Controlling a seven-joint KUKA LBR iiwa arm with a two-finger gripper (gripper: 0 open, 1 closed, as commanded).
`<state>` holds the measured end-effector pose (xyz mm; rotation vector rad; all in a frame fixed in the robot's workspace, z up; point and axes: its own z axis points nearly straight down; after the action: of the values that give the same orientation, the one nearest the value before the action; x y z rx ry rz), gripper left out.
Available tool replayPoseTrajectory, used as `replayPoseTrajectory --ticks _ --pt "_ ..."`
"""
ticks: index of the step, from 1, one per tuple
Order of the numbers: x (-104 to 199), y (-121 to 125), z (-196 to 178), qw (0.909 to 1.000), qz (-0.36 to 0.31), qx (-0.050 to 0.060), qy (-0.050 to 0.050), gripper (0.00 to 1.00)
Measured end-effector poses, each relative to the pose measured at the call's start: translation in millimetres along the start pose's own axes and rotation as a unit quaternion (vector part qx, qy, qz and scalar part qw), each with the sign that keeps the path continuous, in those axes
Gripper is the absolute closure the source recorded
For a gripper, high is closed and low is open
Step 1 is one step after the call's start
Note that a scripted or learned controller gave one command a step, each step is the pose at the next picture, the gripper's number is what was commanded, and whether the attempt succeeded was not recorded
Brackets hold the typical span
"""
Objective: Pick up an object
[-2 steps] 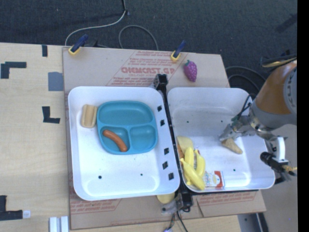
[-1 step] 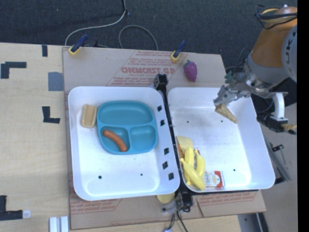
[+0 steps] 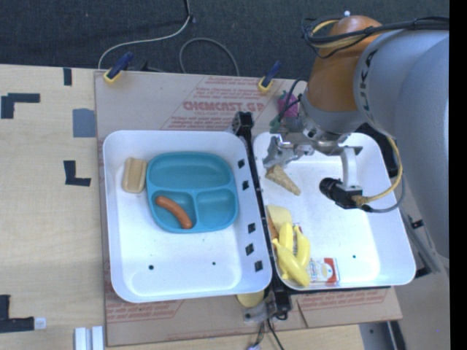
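KUKA iiwa arm point(image 3: 408, 86): bulky rounded links in smooth light grey, with dark lettering partly visible on the casing near the wrist. Orange band point(image 3: 343, 64): glossy, dome-like, sat above the wrist. Black and yellow cables point(image 3: 328, 33) looped across the top of the band; a further yellow-and-black cable point(image 3: 394, 181) curved down beside the wrist. Wrist flange: darker grey metal. Gripper point(image 3: 281, 152): silver-grey metal parts below the flange, detail blurred. A black cylindrical fitting point(image 3: 339, 192) hung on a pale bracket beside it. Magenta wiring point(image 3: 290, 106) showed at the flange's edge.
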<state>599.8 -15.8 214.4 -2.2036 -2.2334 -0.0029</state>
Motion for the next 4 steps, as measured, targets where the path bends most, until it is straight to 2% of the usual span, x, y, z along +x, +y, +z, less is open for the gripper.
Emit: replayPoseTrajectory --ticks 1,2,3,4 --pt "43 -13 13 1.0000 0.004 0.001 -0.001 1.00" --pt "20 15 9 1.0000 0.006 -0.001 -0.002 1.00" --pt "61 -10 32 1.0000 0.005 0.001 -0.002 1.00" --pt "97 -5 31 1.0000 0.004 0.000 -0.002 1.00"
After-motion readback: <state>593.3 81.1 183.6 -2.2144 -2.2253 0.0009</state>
